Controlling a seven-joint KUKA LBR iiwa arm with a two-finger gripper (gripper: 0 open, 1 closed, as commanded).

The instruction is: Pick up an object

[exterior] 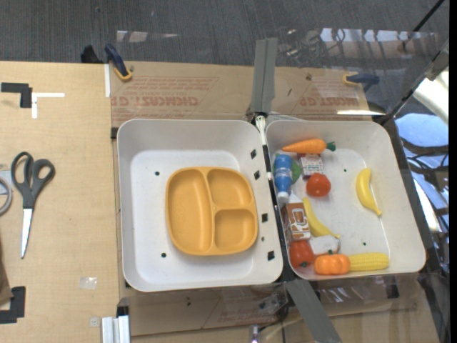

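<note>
Pincer state cannot be told, and the banana (368,190), lying alone near the right bin's (350,227) right edge, is best approached from straight above.

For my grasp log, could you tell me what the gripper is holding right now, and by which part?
Nothing is seen held: the carrot, tomato, bananas and corn all lie loose in the right bin.

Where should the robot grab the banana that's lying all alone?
Probably around the middle of the banana, coming straight down, fingers closing across its narrow width. It lies flat, curved, running up-down in the right bin, with bare floor on both sides.
</note>
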